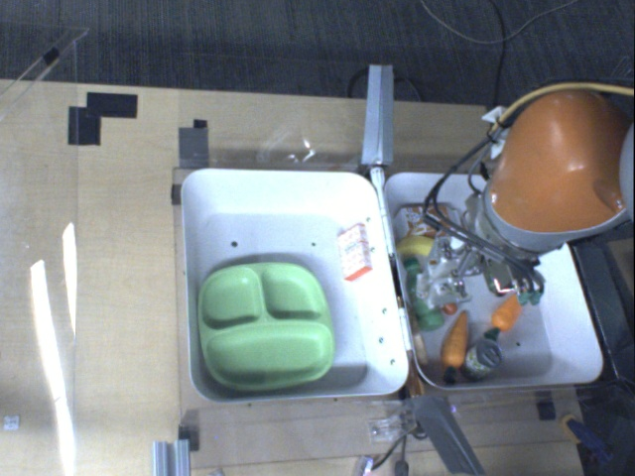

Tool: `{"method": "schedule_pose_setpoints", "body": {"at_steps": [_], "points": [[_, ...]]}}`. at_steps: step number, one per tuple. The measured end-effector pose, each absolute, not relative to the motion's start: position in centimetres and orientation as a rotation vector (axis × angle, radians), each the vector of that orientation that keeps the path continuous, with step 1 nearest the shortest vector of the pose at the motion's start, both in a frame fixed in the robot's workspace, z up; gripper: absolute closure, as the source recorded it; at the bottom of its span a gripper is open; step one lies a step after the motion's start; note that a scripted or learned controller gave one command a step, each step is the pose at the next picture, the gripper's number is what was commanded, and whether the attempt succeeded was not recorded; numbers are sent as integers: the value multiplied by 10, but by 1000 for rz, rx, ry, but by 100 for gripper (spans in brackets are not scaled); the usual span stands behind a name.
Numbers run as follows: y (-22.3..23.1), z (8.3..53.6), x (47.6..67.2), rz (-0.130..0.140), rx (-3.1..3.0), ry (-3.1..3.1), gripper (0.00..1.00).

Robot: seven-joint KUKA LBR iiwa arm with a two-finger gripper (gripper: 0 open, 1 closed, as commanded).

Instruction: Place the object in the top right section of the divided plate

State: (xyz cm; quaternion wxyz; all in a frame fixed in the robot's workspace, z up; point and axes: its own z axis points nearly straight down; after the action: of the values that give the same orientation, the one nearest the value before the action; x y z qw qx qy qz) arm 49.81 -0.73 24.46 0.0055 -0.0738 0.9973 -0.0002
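Note:
A green divided plate [266,325] lies in the lower left of the left bin [213,201], and its top right section [296,291] holds nothing. My gripper [444,271] reaches down into the right bin [575,335], over a cluster of small toys at that bin's left side. Under and around it lie a yellow piece [417,247] and a green piece [427,315]. The arm's orange band [556,167] hides the upper right of that bin. I see no object clearly held.
A small red and white packet [355,251] leans on the left bin's right wall. An orange carrot-like toy [455,337], a smaller orange toy [506,312] and a dark round item [484,357] lie in the right bin's lower part. A metal post [378,117] stands behind the bins.

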Motion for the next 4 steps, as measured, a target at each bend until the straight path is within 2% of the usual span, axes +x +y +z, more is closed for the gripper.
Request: {"method": "schedule_pose_setpoints", "body": {"at_steps": [1,2,3,4], "points": [[-39,355,523,-1,-305,3114,100],[-12,194,505,2,-66,3134,100],[60,186,508,4,209,3127,100],[180,211,506,7,272,3123,100]]}}
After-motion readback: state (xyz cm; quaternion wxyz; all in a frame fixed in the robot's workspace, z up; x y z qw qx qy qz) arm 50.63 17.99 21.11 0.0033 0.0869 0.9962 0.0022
